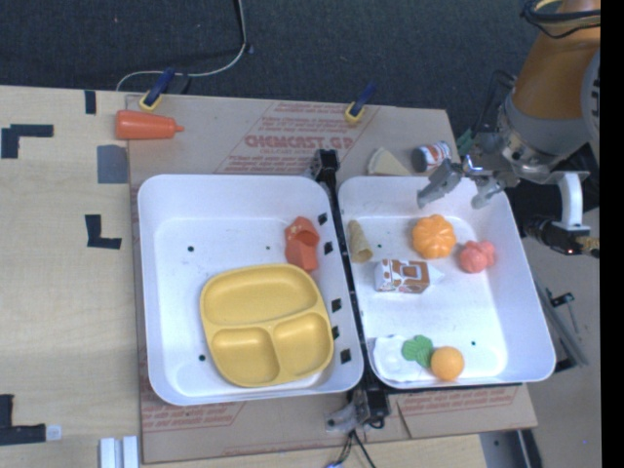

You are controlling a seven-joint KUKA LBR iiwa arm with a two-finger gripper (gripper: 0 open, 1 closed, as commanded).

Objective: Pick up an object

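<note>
While arm hangs over right bin's far edge, risks and claw as follows:
Risk: gripper (459,185) may drop onto bin rim (390,179), not the pumpkin (433,236) just below.
Claw: fingers (435,186) spread apart, holding nothing.
Pumpkin: right bin, beside pink toy (477,256).

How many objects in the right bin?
6: cone by the divider, carton mid-bin, pumpkin and pink piece at back, green piece and orange ball in front.
</note>
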